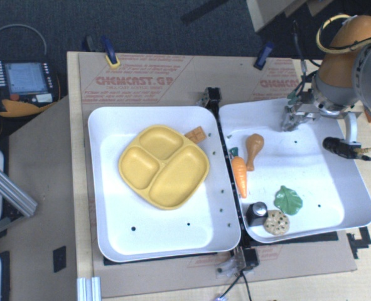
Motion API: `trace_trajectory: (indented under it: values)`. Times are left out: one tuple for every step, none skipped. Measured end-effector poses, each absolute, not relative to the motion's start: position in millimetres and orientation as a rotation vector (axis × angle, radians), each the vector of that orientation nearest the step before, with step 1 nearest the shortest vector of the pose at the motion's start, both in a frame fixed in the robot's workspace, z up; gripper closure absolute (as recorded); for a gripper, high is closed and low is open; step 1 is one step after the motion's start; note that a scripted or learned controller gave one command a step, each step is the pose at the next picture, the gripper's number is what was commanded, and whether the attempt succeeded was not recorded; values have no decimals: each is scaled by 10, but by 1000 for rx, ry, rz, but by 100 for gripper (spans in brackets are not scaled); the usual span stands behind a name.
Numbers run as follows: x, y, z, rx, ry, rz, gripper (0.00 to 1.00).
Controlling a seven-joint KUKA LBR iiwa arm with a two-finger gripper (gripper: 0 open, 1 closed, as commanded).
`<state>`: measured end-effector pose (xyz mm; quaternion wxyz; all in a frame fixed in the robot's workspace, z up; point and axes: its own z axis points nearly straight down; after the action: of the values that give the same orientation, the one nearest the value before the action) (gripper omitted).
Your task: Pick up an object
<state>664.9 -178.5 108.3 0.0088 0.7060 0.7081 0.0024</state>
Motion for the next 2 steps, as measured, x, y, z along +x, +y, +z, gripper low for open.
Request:
trace_trajectory:
  values:
    - [6622, -1776, 1723, 2215, 2218, 5, 100]
    - [6637, -1779, 2164, 2214, 2218, 5, 100]
